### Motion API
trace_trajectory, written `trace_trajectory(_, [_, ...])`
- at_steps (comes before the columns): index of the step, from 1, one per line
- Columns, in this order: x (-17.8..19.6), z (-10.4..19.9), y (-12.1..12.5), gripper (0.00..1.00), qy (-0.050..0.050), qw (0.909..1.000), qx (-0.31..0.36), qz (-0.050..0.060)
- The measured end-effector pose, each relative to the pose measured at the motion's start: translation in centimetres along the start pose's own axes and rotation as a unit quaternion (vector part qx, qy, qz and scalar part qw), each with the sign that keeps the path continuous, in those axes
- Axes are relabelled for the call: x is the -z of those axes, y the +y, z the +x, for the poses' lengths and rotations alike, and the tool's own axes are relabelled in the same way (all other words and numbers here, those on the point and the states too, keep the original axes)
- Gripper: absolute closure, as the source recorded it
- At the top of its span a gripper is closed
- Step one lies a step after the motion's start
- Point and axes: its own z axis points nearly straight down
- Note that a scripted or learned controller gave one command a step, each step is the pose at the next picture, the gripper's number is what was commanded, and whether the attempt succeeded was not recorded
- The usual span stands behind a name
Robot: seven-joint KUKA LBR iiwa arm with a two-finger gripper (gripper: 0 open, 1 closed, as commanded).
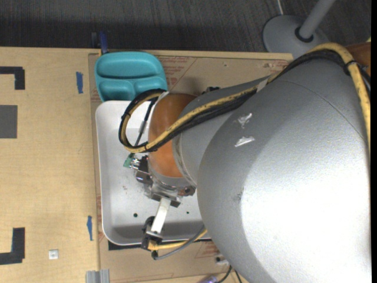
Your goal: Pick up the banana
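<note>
The grey arm (pixel 277 170) reaches in from the right and covers most of the scene, its orange band (pixel 168 134) hanging over the middle of a white bin (pixel 112 181). Below the band the hand (pixel 158 188) points down over the bin's lower half, close above the floor. The wrist and cabling cover it from this angle, so I cannot tell whether it is clenched or released, and nothing can be seen grasped in it. A yellow cable (pixel 194 114) runs along the arm and loops with a black one beside the band.

I cannot tell where the banana lies; the arm screens a large part of the bin and everything to its right.

A teal moulded tray (pixel 129 75) sits at the bin's far end, overlapping its top rim. The bare strip of bin floor on the left carries only a few small dark specks (pixel 134 216). The bench (pixel 47 158) is brown board with black markings (pixel 13 78) and short blue tape strips (pixel 79 82). A grey stand base (pixel 287 33) rests on the dark floor beyond.
</note>
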Motion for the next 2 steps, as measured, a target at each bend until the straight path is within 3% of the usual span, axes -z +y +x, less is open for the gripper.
trace_trajectory(1, [1.01,0.08,0.00,1.00,0.001,1.0000,0.000,0.000])
trace_trajectory(2, [0.95,0.06,-0.02,0.00,0.000,1.0000,0.000,0.000])
